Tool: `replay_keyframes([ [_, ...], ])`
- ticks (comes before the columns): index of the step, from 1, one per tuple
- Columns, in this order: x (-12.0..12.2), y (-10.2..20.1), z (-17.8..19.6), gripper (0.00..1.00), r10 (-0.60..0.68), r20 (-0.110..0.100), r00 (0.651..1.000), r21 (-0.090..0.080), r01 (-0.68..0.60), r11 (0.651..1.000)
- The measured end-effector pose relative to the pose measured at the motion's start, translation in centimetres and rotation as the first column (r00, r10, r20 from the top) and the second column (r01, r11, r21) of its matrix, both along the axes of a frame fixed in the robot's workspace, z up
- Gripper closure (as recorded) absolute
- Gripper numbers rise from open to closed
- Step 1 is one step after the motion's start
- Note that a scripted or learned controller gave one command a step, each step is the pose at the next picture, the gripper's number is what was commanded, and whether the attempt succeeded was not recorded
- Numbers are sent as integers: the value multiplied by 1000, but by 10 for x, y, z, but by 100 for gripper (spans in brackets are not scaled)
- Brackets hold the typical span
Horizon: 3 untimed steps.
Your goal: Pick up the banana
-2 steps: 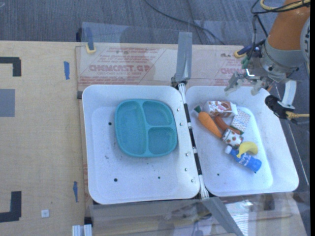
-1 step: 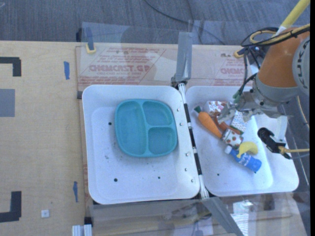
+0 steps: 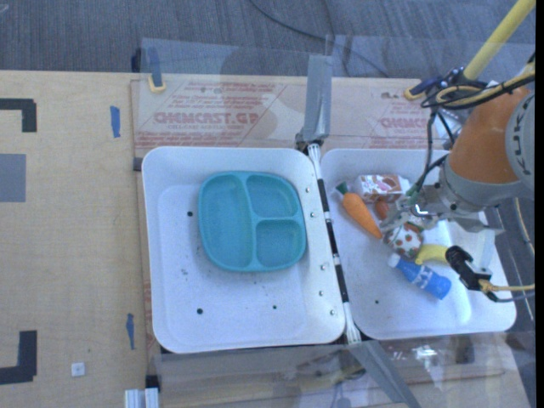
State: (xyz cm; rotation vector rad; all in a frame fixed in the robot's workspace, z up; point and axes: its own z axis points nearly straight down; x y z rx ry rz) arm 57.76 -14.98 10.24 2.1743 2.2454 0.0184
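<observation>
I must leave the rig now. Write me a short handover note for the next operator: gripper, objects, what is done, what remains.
Gripper: low in the right white bin, among the objects; whether its fingers are open or shut cannot be read.
Yellow banana: lies in the right bin, just below the gripper, partly hidden, next to a blue bottle with white cap and an orange carrot.
Left white bin: holds a teal divided plate.
Done: the arm has reached the pile.
Left: grasp the banana and lift it; no grasp is visible yet.
</observation>
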Motion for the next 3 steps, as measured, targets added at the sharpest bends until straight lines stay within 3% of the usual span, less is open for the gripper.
replay_keyframes([
  [1,-56,-6,-14,0,-33,-13,999,4,33,999],
  [2,-54,-8,-2,100,-37,-5,999,0,37,999],
  [3,-44,41,85,100,-97,-18,995,3,97,995],
])
